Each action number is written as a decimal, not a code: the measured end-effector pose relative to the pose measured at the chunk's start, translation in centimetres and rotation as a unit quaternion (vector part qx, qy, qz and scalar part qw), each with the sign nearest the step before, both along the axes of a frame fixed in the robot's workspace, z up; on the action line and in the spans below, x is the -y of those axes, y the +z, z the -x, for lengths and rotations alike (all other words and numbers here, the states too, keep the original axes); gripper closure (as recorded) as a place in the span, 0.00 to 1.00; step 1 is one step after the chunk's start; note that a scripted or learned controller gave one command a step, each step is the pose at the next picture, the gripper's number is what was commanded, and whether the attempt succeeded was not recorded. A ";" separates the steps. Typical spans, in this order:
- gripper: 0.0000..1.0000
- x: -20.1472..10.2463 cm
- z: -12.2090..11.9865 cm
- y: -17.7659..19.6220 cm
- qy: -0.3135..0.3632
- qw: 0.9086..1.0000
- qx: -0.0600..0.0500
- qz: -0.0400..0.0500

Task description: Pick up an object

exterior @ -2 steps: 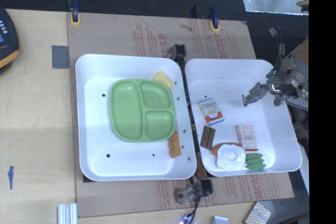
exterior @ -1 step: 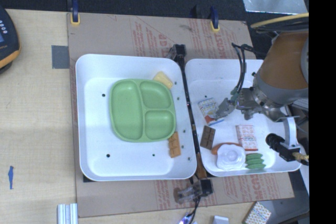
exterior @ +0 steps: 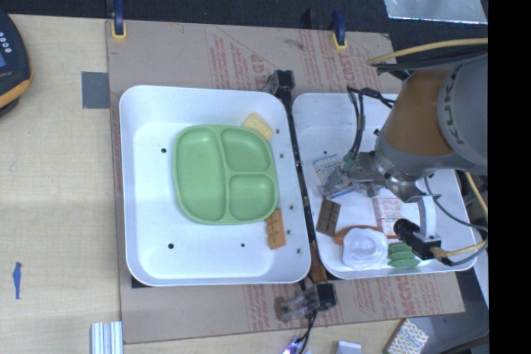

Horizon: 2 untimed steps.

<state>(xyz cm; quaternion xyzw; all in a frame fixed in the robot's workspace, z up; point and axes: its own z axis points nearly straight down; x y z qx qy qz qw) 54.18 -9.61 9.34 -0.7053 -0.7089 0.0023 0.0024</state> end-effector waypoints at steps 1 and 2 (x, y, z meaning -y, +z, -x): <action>0.00 3.3 -5.4 -0.1 0.000 1.000 0.005 0.001; 1.00 3.2 -5.2 0.9 0.001 1.000 0.002 0.000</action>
